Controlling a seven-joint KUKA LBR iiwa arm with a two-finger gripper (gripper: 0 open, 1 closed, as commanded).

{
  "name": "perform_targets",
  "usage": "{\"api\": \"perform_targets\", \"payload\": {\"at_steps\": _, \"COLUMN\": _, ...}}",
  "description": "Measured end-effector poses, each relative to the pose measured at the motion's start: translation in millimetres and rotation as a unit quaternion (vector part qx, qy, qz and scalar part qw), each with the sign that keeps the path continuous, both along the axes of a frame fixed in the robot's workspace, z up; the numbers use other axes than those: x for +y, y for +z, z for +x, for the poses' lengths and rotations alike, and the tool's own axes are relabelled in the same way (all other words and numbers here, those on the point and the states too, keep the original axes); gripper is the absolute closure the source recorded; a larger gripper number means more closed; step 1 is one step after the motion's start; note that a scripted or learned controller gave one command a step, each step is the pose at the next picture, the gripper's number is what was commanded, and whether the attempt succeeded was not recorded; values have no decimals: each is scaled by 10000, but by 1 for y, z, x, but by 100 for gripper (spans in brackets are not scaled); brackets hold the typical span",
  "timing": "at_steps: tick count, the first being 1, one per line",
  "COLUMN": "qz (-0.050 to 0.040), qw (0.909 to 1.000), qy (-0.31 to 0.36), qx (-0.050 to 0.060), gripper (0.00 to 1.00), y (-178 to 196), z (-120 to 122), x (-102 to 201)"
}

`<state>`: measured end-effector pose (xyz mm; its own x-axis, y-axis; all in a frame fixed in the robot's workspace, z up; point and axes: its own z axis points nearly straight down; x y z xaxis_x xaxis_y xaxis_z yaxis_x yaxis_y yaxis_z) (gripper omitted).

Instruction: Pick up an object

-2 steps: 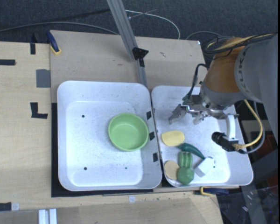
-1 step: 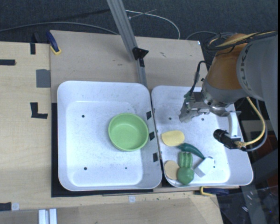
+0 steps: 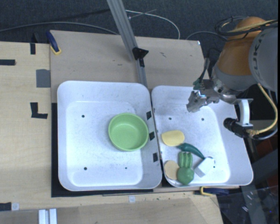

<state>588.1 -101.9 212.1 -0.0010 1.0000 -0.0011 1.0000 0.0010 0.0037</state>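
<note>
My gripper (image 3: 194, 103) hangs over the back part of the right bin (image 3: 224, 139), well behind the objects. Nothing shows between its fingers. Toward the front of that bin lie a yellow oval piece (image 3: 172, 137), a dark green pepper-like piece (image 3: 192, 149), a green ridged vegetable (image 3: 185, 166), a pale yellow piece (image 3: 171, 167) and a small grey-white item (image 3: 203, 167). A green bowl (image 3: 128, 131) sits in the left bin (image 3: 74, 125), near its right side.
A grey metal pole (image 3: 123, 24) slants down from the top to the seam between the bins. The arm's grey and orange body (image 3: 245, 55) fills the upper right. Cables (image 3: 252, 125) hang beside the right bin's right wall.
</note>
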Motion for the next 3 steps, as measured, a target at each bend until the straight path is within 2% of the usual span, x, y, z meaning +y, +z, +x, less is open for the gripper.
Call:
{"api": "perform_targets", "payload": {"at_steps": 1, "qz": 2, "qw": 10000, "qy": 2, "qx": 3, "gripper": 100, "y": 38, "z": 1, "x": 0}}
{"api": "perform_targets", "payload": {"at_steps": 2, "qz": 9, "qw": 10000, "qy": 23, "qx": 27, "gripper": 100, "y": 34, "z": -10, "x": 48}}
{"api": "perform_targets", "payload": {"at_steps": 3, "qz": 16, "qw": 10000, "qy": 35, "qx": 24, "gripper": 100, "y": 38, "z": -7, "x": 108}}
